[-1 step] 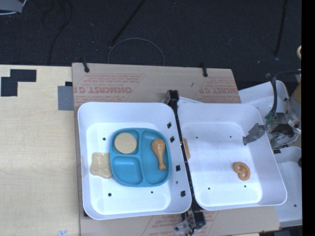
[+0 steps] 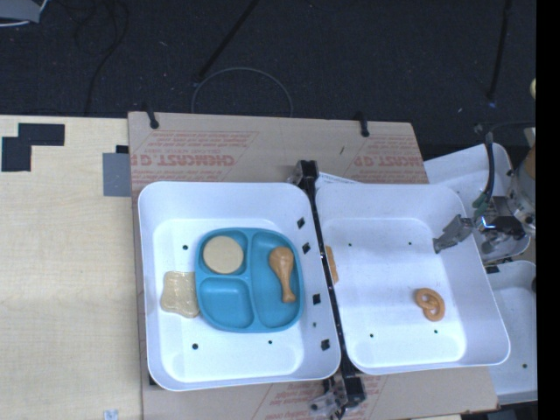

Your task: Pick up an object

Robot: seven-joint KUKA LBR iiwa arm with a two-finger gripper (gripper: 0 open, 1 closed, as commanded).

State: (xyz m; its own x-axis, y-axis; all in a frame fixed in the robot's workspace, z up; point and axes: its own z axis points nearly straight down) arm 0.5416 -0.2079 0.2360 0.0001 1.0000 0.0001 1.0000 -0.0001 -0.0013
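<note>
Blue tray (image 2: 229, 306) with drumstick (image 2: 283, 272) in left bin (image 2: 166, 208), pretzel (image 2: 430, 304) in right bin (image 2: 385, 201), claw (image 2: 455, 233) state unclear

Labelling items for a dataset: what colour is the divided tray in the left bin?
Blue tray, clear in the camera view.

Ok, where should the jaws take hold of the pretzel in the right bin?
Probably from straight above: the pretzel lies flat on the right bin floor, apart from the walls. Close across its outer loop, one jaw through a hole, one outside.
</note>
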